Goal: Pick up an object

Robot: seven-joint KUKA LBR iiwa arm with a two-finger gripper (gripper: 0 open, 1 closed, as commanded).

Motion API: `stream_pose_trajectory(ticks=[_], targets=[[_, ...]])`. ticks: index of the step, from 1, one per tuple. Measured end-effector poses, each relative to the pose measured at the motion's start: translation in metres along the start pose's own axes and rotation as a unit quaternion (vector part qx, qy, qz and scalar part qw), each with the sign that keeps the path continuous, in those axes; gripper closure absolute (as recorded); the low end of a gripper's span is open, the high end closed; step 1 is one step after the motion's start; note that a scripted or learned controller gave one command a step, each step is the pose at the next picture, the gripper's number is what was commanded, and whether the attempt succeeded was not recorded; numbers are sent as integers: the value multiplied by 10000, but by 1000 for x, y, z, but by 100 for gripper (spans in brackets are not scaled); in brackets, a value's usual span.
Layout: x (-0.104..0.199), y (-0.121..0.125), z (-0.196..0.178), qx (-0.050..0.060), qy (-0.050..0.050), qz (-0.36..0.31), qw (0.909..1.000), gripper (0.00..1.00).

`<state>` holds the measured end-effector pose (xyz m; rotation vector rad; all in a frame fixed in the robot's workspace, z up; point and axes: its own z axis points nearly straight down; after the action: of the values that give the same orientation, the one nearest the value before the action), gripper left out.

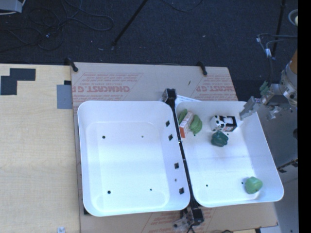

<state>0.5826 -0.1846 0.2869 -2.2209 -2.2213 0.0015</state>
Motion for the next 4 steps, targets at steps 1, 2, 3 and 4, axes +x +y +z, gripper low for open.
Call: stream_pose_trajectory(ticks=[1,2,3,4], targets=[[39,23,92,34,16,-20,10000,0],[37,23,77,9,3,-8,10000,100],[36,22,78,12,3,-4,10000,0],[67,26,175,9,3,7,10000,0]])
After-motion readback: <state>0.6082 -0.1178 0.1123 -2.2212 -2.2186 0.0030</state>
